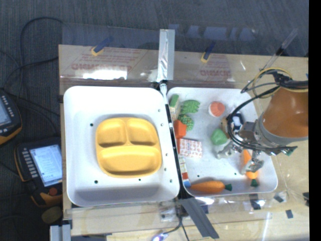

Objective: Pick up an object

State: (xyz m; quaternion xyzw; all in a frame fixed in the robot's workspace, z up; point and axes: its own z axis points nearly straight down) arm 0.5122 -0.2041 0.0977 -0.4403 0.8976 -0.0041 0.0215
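Claw point(242, 157) of the grey arm hangs low over the right bin point(266, 185), near that bin's right side, with the orange band point(287, 114) of the wrist above it at the frame's right. Its two metal fingers point(224, 152) stand spread apart, one toward the bin's middle and one toward its near right corner. Between them, touching or just under the right finger, sits a small orange piece point(246, 157); whether it is pinched cannot be told from this slant. A second orange bit point(252, 174) lies just below it by the bin wall.

Just left of the claw lies a green block point(218, 136), and beyond that a round red-and-white piece point(216, 108) near the far wall. Along the bin's left edge sit a leafy green toy point(189, 106), a smaller green one point(186, 119), a red-orange piece point(179, 128) and a checked red-and-white packet point(190, 148). A toy carrot point(206, 187) lies along the near wall, well apart from the claw.

The left bin point(80, 134) bears a yellow divided tray point(129, 146), lying flat in its middle. Black cables point(251, 92) loop from the wrist over the right bin.
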